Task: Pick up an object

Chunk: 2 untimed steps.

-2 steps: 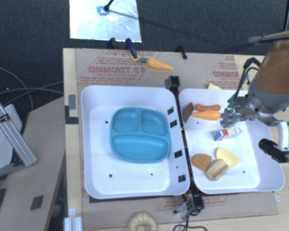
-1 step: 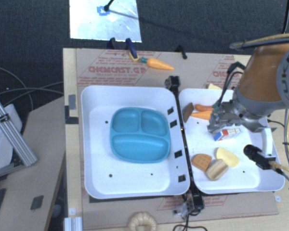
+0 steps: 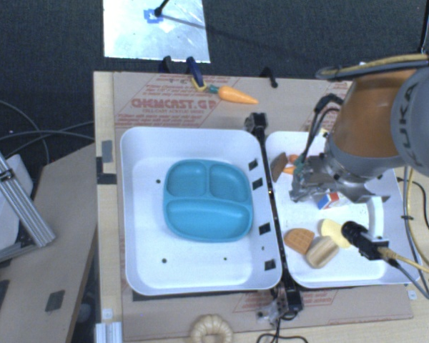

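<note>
While the arm (image 3: 375, 120) reaches in from the right, we see its claw (image 3: 305, 189) low over the right bin (image 3: 357, 274), above that bin's upper middle. We cannot tell whether it is released or clenched, nor whether it grasps anything. Just right of the claw lies a small red, white and blue block (image 3: 329, 200). Up and left of the claw, near the bin's left wall, lies a brown piece (image 3: 278, 166), with an orange piece (image 3: 292, 164) just beside it, partly hidden by the claw. Toward the near side of this bin we find a round tan cookie (image 3: 298, 239), a pale cylinder (image 3: 321, 252) right against it on its right, and a yellow piece (image 3: 332, 229) just beyond the cylinder. The left bin (image 3: 146, 263) holds a blue divided plate (image 3: 207, 200), lying flat in its middle. On the desk (image 3: 157, 102) beyond the bins lies a carrot (image 3: 232, 93), and a pale ring (image 3: 212, 329) sits at the desk's near edge.
</note>
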### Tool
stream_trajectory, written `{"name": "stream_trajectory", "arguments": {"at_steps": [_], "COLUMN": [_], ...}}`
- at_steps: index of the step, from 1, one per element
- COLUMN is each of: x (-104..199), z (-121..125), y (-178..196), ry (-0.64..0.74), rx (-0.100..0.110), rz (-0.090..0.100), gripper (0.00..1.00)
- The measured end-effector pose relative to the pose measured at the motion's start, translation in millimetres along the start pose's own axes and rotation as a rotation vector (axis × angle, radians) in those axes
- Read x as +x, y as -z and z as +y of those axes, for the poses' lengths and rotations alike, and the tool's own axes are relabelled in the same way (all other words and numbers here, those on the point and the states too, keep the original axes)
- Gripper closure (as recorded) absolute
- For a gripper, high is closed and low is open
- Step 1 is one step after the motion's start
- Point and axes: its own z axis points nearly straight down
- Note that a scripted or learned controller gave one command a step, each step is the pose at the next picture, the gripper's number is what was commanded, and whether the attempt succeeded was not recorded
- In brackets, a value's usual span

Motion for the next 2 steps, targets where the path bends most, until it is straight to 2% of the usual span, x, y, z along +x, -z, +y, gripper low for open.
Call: {"name": "stream_trajectory", "arguments": {"at_steps": [1,2], "x": [-9.1,-15.7], "z": [-10.7,4.9], "y": [-6.9,4.9], "ry": [-0.008,-0.007], "rx": [0.001,-0.002], "rz": [-0.002,-0.002], "gripper": [1.00,1.00]}}
